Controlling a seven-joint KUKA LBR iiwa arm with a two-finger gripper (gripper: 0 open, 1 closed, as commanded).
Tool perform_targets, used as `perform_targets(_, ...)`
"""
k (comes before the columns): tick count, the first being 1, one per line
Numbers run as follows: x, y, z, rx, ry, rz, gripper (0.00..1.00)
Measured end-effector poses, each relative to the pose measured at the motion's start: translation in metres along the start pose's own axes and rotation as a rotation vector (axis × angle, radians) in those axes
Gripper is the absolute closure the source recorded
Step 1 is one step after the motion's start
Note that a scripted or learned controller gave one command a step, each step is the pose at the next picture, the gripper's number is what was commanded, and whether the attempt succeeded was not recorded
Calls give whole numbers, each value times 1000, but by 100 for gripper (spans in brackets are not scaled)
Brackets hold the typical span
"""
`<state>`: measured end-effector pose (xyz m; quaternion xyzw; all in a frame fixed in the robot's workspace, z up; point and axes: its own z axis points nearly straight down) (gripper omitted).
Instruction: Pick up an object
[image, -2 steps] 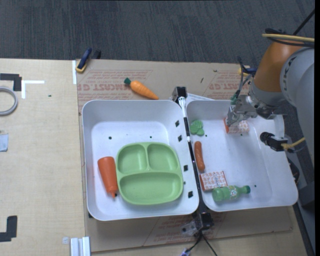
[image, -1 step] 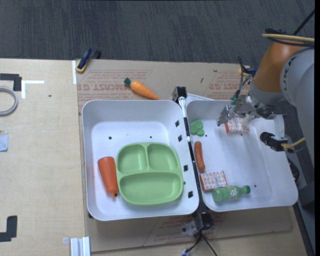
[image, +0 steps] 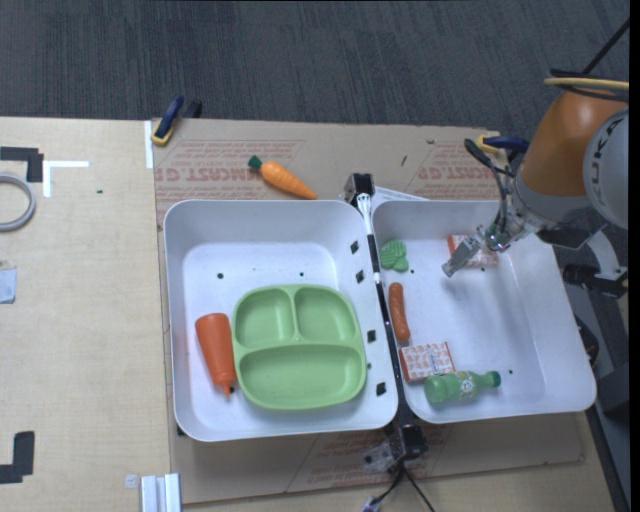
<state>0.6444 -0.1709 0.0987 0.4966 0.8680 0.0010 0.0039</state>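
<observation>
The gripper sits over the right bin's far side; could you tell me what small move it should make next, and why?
Probably a short descent. The gripper hovers by a small red-and-white packet near the right bin's far wall, and nothing is visibly held, so lowering onto that packet seems the nearest chance.

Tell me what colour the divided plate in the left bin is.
Light green. The divided plate shows plainly in the camera view.

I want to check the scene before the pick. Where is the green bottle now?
In the camera view, the green bottle lies on its side in the right bin, near its front edge, just below the small red-and-white packet.
</observation>
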Motion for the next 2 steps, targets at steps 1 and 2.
perform_targets(1, -1, -1, -10, 2, -2, 2, 100)
perform_targets(2, 134, -21, -130, 5, 4, 54, 100)
